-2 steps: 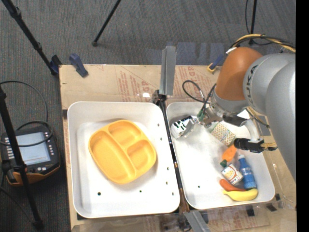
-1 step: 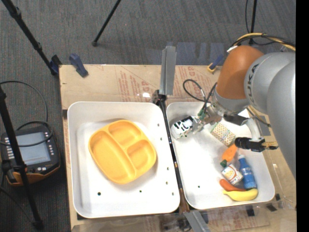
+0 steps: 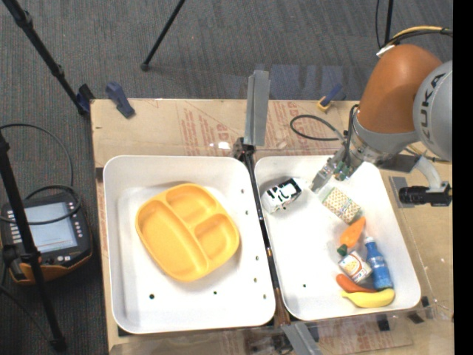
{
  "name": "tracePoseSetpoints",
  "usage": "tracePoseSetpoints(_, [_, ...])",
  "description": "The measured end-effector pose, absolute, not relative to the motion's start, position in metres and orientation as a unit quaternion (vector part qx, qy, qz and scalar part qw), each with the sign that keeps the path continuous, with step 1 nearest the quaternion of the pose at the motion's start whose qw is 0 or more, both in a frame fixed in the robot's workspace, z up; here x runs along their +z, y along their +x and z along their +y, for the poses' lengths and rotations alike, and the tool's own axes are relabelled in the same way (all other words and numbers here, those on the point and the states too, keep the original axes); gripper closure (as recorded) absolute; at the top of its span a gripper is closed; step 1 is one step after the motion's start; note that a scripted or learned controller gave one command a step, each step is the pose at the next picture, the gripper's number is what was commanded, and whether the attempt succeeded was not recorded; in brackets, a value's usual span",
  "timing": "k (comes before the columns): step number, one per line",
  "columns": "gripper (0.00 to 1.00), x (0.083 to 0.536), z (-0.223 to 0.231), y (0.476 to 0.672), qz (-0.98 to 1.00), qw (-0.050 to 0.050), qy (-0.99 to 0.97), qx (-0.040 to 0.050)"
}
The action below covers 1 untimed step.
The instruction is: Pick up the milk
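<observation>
Jaws hang over the right bin's back edge, between the milk and a speckled box; can't tell their state from here, nothing visibly between them. Milk lies tipped on its side in the back-left corner near the divider, apart from the rest, so probably an easy approach. Right bin also holds a carrot, blue bottle, small carton and banana bunched along the right wall; left bin holds a yellow tray.
</observation>
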State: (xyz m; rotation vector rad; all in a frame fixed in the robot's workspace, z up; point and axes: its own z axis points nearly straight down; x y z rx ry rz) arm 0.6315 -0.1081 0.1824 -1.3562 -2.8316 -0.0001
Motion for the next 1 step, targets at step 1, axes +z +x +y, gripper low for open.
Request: tracePoseSetpoints(1, [0.00,0.1822,-0.1085,0.6313,-0.902,0.001,-0.433,0.0001])
